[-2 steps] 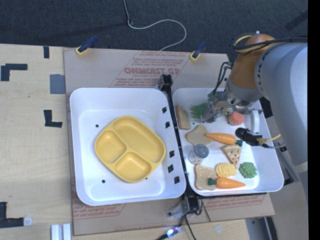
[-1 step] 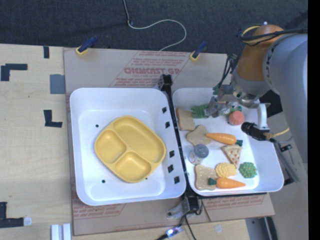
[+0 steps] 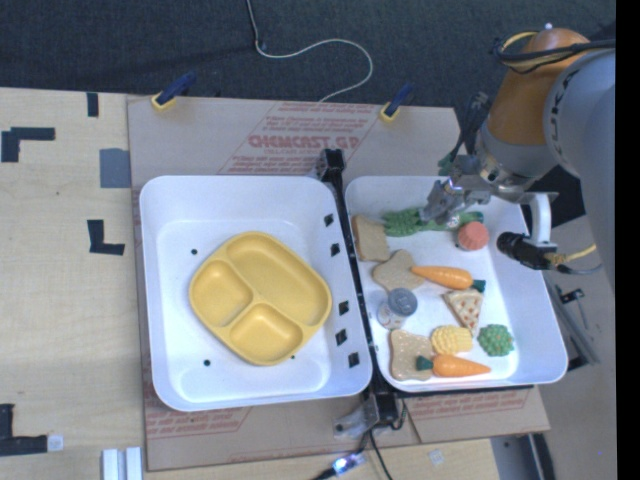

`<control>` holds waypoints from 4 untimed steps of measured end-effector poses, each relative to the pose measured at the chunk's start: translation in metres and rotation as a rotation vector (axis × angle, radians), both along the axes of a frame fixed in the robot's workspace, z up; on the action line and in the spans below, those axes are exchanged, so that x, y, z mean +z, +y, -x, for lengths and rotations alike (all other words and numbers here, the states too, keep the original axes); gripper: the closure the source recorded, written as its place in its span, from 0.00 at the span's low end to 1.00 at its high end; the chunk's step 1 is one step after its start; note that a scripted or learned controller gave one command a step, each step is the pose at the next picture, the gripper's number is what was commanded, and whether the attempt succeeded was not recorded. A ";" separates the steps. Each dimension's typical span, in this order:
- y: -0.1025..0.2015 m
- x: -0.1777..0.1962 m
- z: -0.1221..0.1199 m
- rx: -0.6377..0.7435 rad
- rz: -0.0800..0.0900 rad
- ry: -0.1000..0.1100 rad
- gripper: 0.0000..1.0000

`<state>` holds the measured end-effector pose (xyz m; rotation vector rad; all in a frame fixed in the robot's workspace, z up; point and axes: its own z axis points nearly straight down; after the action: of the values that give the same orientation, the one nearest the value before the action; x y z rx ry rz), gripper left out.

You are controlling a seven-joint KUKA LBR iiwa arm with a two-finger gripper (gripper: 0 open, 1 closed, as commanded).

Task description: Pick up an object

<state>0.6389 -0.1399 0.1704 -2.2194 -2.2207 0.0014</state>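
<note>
The right bin [image 3: 520, 293] holds toy food: a green leafy piece [image 3: 405, 222], a red tomato [image 3: 472, 235], two carrots [image 3: 443, 276] [image 3: 461, 366], toast-shaped pieces [image 3: 368, 238], a cracker wedge [image 3: 465, 310], corn [image 3: 450, 340], broccoli [image 3: 495, 340] and a grey round lid [image 3: 401, 302]. My gripper [image 3: 444, 203] hangs low over the far part of this bin, just right of the green leafy piece and left of the tomato. Nothing is visibly between its fingers.
The left bin [image 3: 170, 218] holds a yellow compartment tray [image 3: 260, 296]. A black divider with clips [image 3: 345, 268] separates the bins. A white cable [image 3: 310, 48] loops across the dark mat behind the bench. The arm's grey and orange body [image 3: 545, 88] fills the upper right.
</note>
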 end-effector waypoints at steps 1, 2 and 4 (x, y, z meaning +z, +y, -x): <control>0.000 0.051 -0.001 0.001 0.001 -0.003 1.00; 0.044 0.057 -0.021 0.006 -0.001 0.001 1.00; 0.064 0.061 -0.021 0.002 0.000 0.001 1.00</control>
<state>0.6600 -0.0761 0.2318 -2.2166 -2.2221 0.0032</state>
